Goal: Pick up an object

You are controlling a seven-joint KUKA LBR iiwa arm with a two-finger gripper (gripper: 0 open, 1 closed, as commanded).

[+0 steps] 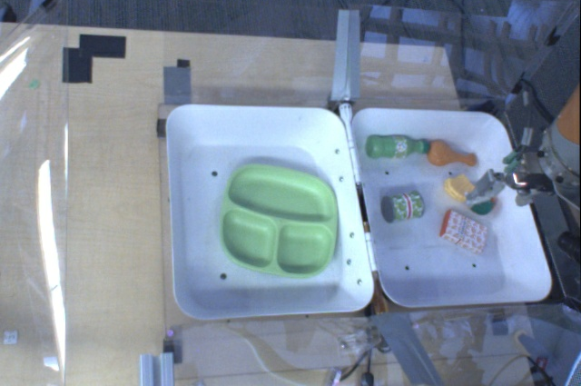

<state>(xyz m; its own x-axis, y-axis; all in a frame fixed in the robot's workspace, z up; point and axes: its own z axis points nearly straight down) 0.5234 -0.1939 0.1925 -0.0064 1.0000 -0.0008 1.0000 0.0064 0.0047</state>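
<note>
Camera view: jaws (pixel 490 187) at the right bin's (pixel 454 284) right edge, just beside a yellow piece (pixel 458 187); their state is unclear.

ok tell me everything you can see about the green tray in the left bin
The green tray is a light green divided plate, plastic by the look of it, with rounded corners. It has three compartments: one long one along the far side and two smaller ones along the near side. It lies flat, right way up, near the middle of the left bin, turned slightly askew to the bin's walls. It rests on the bin's floor, apart from the walls, and nothing else touches it.
</note>
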